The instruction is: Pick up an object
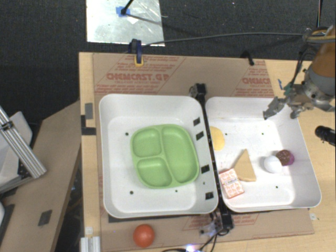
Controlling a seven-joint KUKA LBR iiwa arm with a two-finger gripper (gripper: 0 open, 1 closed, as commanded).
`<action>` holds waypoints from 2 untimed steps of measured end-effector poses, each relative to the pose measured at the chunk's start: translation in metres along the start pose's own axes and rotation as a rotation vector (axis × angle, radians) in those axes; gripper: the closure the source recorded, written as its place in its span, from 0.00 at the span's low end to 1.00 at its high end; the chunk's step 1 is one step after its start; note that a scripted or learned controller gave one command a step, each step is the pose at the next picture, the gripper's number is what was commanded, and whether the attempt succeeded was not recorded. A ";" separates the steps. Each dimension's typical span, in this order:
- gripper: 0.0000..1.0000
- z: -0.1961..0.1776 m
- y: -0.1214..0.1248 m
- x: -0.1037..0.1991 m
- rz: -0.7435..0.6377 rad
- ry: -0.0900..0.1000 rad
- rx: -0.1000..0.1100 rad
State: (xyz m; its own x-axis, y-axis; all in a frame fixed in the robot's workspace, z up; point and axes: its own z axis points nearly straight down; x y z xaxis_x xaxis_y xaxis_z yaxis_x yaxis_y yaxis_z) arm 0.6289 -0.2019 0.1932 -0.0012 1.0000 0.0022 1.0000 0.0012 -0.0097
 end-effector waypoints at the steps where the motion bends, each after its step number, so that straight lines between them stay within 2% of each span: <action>1: 0.00 -0.007 0.003 0.000 -0.003 -0.003 -0.012; 2: 0.00 0.055 0.002 0.000 -0.001 -0.002 -0.007</action>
State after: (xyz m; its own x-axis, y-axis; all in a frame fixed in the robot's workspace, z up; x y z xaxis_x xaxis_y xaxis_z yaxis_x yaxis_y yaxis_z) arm 0.6299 -0.2015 0.1378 -0.0021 1.0000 0.0006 1.0000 0.0021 -0.0027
